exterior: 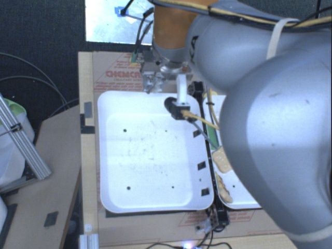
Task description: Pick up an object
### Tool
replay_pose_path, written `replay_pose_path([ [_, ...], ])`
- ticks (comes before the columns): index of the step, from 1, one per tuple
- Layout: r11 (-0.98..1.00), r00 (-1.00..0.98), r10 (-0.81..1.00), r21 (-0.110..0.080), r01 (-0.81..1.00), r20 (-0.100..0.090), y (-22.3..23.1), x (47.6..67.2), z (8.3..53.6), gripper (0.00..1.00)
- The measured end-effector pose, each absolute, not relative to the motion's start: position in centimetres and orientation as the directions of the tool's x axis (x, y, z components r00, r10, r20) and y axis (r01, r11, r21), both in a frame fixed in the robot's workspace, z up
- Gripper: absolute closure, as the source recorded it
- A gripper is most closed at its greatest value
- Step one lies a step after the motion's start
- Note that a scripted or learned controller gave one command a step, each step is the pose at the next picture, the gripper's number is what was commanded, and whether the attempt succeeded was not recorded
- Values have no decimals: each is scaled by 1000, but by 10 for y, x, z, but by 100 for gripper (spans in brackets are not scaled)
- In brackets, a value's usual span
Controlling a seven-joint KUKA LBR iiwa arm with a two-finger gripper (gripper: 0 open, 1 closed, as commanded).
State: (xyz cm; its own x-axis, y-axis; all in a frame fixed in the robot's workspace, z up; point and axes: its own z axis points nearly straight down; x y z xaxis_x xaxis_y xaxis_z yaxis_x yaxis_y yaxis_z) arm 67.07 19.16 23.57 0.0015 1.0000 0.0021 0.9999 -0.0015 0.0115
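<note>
My gripper (165, 84) hangs below the orange wrist band, over the far edge of the left white bin (104, 154). Nothing shows in its grasp. A black fitting with a yellow cable (175, 109) sits just below it, over the bin's far right corner. In the right bin (244, 204), mostly hidden by the arm, lie two tan objects: one (222, 161) near the divider and another (225, 190) closer to the front. A thin green piece (211, 131) lies along that bin's left wall.
The grey arm covers the whole right side of the view. Cardboard (111, 72) lies under the bins. An aluminium frame (23, 144) and a green item (15, 109) stand at the left, beside black cables (41, 82).
</note>
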Motion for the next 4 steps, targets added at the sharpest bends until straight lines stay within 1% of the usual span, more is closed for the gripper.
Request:
replay_pose_path([
  [1,-4,4,1000,3,1000,0,125,592,293,100],
  [2,6,-6,1000,15,1000,5,152,591,405,100],
  [3,8,-8,1000,4,1000,3,183,542,439,100],
  [4,7,-7,1000,9,1000,6,189,492,502,100],
])
